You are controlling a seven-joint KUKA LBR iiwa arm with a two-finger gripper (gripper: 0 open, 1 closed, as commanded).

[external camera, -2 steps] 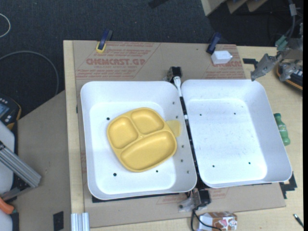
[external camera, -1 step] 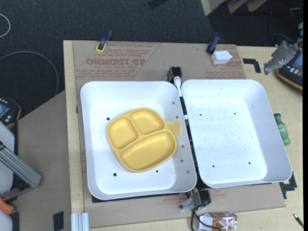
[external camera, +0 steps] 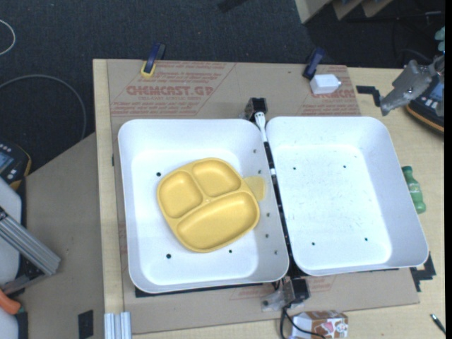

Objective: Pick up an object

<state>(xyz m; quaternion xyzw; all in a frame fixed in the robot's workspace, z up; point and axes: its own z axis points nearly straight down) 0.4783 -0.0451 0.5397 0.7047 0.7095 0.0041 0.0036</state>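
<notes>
Claw (external camera: 395, 94): at the worktop's (external camera: 212, 87) far right corner, outside both bins; finger state cannot be told. Right bin (external camera: 385, 189): just below and left of the claw. Yellow divided plate (external camera: 207, 203): farther left, well apart, lying flat in left bin (external camera: 134, 210).

We saw a yellow tray (external camera: 207, 205) of smooth, glossy plastic. Both bins (external camera: 134, 189) looked like white moulded plastic with a soft sheen, the right one (external camera: 339, 189) speckled. Under them lay matt brown cardboard (external camera: 113, 104) with red print, over dark, rough carpet (external camera: 70, 20).
</notes>
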